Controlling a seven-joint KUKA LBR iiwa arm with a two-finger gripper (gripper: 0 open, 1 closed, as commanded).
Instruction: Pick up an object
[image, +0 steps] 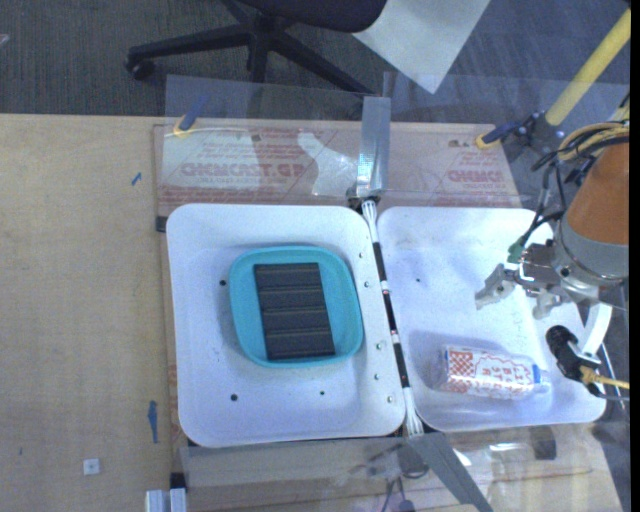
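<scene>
Two white bins sit side by side on my tabletop, filling the middle of the frame. From my remote seat I see the left bin carrying a teal square dish with a dark ribbed block lying in it. The right bin has a clear-wrapped packet with a red-and-white checked print lying flat near its lower edge, toward the lower right of the frame. My arm comes in at the right edge, and the hand hangs over the right bin, above the packet and apart from it. Its fingers look spread apart with nothing between them.
</scene>
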